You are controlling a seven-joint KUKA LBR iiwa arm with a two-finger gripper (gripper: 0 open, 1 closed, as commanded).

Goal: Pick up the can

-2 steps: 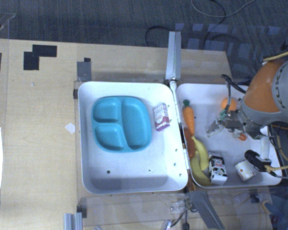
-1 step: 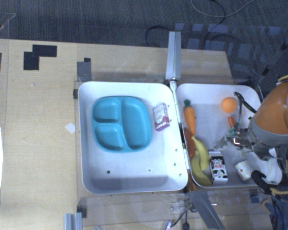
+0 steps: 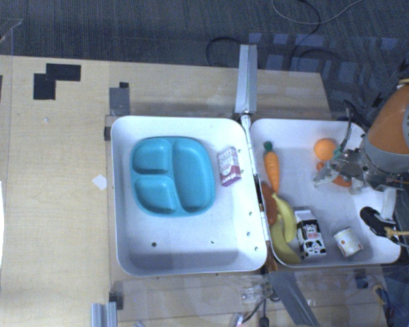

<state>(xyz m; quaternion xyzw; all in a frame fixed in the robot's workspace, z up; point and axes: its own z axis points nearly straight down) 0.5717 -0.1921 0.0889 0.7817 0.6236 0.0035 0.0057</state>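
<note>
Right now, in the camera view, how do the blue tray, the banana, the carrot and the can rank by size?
1. Blue divided tray, largest by far.
2. Banana.
3. Carrot, somewhat shorter and slimmer.
4. Can, smallest.

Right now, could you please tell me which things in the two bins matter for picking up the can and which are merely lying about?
For the job:
small white cylindrical can
gripper

Lying about:
blue divided plastic tray
orange plastic carrot
yellow banana
round orange fruit
small red-and-white packet
black-and-white box
</note>
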